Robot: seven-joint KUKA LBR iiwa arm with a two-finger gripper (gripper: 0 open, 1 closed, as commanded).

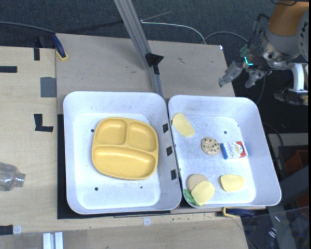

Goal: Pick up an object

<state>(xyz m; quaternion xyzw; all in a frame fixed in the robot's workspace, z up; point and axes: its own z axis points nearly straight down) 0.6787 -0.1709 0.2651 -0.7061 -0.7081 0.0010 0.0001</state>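
The pincer (242,75) is hanging above the worktop (109,61) past the right bin's (249,105) far corner, fingers spread and gripping nothing. In that bin, three pale yellow pieces (183,124) (232,182) (203,192) are lying with one cookie (210,146), one small carton (233,150) and one tan round (195,180). The left bin (78,139) is holding one yellow divided plate (125,148). One clear bottle (4,176) is lying at the worktop's left edge.
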